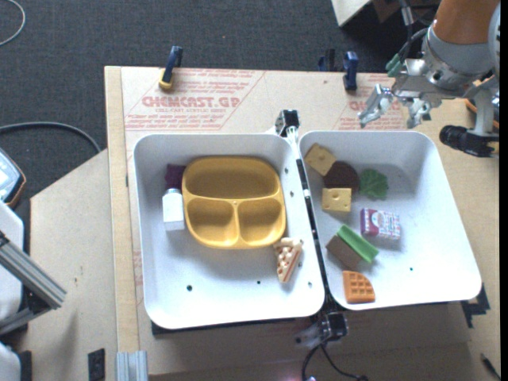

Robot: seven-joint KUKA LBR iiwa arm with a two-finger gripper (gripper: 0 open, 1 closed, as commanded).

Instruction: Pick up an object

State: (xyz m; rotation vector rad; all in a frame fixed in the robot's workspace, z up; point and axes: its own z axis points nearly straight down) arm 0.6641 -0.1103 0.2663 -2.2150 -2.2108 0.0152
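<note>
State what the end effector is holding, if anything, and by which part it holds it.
Nothing is held. The end effector hangs open above the right bin's far rim, with no object between its fingers.

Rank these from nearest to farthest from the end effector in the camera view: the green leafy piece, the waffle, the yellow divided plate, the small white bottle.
From the end effector, above the right bin's far edge:
1. Green leafy piece, far part of the right bin.
2. Waffle, near edge of the right bin.
3. Yellow divided plate, middle of the left bin.
4. Small white bottle, left of the plate.
</note>
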